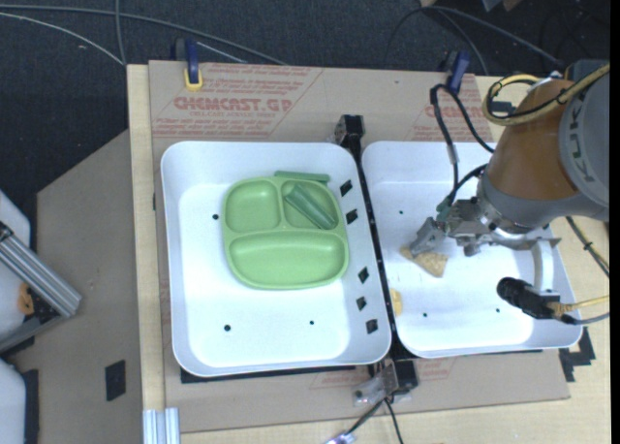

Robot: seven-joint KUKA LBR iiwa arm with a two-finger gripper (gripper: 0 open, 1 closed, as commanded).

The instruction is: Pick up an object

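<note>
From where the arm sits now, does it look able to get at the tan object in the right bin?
Probably yes. The end effector already sits right at the tan object on the right bin, and nothing else lies around it to block the approach.

Print on the bench board
Red lettering "CHEMCAST GP" [233, 103] runs across the brown board [291, 83] behind the left bin; smaller lines beneath it are too blurred to read

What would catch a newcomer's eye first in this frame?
The green divided plate stands out in the left bin. In the right bin, the grey and orange arm has its end effector low over a small tan object.
</note>
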